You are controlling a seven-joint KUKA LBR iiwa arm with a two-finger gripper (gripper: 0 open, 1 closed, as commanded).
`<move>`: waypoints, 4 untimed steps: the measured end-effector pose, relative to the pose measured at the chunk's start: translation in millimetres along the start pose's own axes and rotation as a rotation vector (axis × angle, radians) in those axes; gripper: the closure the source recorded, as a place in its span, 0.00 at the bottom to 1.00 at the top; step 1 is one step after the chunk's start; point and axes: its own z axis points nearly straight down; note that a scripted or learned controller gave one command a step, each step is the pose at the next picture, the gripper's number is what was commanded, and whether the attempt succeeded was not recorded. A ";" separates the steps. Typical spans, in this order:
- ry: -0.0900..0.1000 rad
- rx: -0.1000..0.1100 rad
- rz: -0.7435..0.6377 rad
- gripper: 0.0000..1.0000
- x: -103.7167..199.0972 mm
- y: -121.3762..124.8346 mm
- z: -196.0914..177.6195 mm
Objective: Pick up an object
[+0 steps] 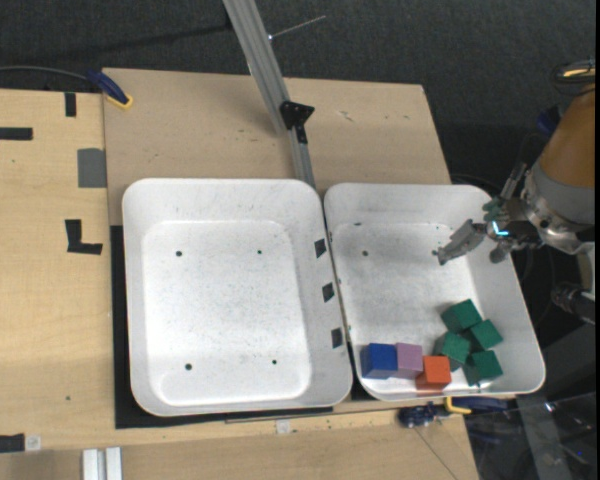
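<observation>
Objects: green blocks (470, 340), orange block (436, 370), pink block (409, 357) and blue block (381, 358) crowd the near corner of the right bin (400, 218).
Gripper: the gripper (473, 240) hangs over the bin's right side, apart from the blocks, fingers spread, nothing between them.
Advice: the blue block at the row's end looks the easiest to straddle.
Risk: bin walls close by.

The table (230, 128) looks like pale, matt wood, and both white bins (140, 268) have a smooth, faintly glossy plastic look, speckled with dark marks. Below the gripper (475, 240), the coloured blocks (435, 358) look matt.
</observation>
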 end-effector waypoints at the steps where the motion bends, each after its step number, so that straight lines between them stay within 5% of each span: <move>1: -0.001 -0.005 -0.002 0.00 0.1 1.0 -2.6; 4: -0.002 -0.001 -0.001 0.00 8.2 8.5 140.6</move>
